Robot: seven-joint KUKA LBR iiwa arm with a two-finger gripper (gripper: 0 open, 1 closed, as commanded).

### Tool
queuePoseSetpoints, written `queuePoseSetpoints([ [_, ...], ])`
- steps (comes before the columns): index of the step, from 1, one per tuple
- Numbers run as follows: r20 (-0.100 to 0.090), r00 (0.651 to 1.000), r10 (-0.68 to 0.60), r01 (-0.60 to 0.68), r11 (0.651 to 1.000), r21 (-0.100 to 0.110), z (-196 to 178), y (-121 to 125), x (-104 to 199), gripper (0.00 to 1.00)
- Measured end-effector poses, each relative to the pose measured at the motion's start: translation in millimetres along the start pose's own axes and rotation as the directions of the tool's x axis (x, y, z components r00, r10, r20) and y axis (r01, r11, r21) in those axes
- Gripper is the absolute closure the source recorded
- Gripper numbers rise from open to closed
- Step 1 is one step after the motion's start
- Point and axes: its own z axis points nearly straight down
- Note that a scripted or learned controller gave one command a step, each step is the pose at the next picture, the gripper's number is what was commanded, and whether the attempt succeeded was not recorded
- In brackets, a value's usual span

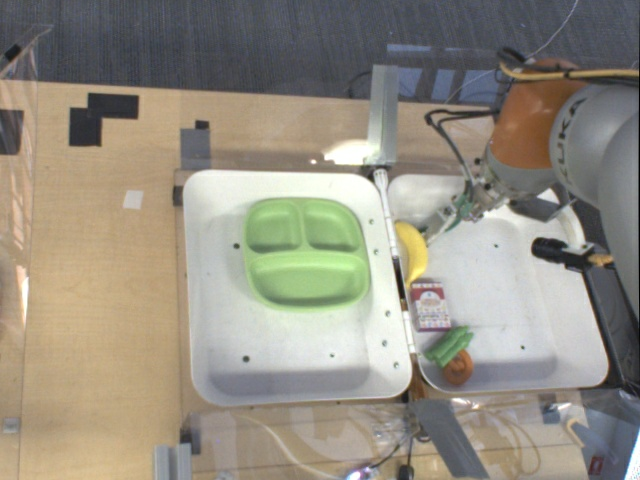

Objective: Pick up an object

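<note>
Banana [412, 249] against the left wall of the right bin [520, 298], long axis running along that wall, far to near. Gripper [447, 220] poised just off its far end, toward the bin's far edge, touching nothing. Spread or pressed together: cannot tell.

No legible text, even on the small carton [430, 306].

Pale wooden bench [100, 298], dark grey carpet [250, 18] beyond
</note>
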Motion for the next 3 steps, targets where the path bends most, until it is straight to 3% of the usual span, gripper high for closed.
queuePoseSetpoints([
  [1, 0.002, 1.0, 0.0, 0.0, 1.0, -0.01, -14.1, 3.8, -0.2, 1.0],
  [2, 0.0, 0.991, 0.134, -0.134, 0.991, -0.004, -0.3, 6.6, 20.9, 1.0],
  [3, 0.002, 0.991, 0.135, -0.135, 0.991, -0.005, -0.8, 6.4, 20.0, 0.0],
])
